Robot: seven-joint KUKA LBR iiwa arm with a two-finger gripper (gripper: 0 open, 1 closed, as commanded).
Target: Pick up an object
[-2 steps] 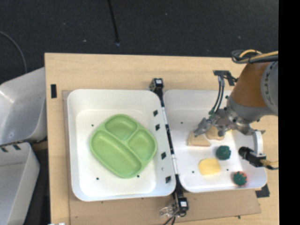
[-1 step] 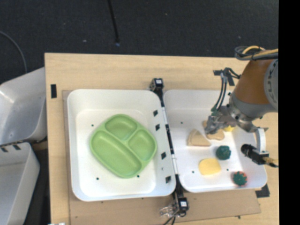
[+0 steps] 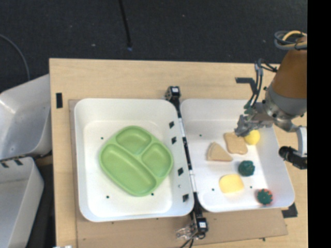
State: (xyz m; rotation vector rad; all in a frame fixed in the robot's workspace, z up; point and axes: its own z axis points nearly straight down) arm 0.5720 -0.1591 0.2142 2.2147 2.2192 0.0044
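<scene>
Two bins: white shallow trays side by side on the wooden worktop (image 3: pixel 62 81); left bin (image 3: pixel 83 138) carries a green divided plastic plate (image 3: pixel 135 160), right bin (image 3: pixel 207 112) carries the small items.
Yellow block (image 3: pixel 231 184): probably soft foam, light; take it across its short sides.
Tan toast-shaped pieces: wedge (image 3: pixel 219 153) and slice (image 3: pixel 236 144), flat, likely stiff, hard to pinch.
Green balls: one mid-bin (image 3: pixel 246 168), one with red near the corner (image 3: pixel 265 196).
Small yellow ball (image 3: pixel 252 137): light, may roll; just beside the jaws (image 3: pixel 243 129), at their right.
Jaws: low over the tan slice's upper edge; cannot tell whether released or clenched.
</scene>
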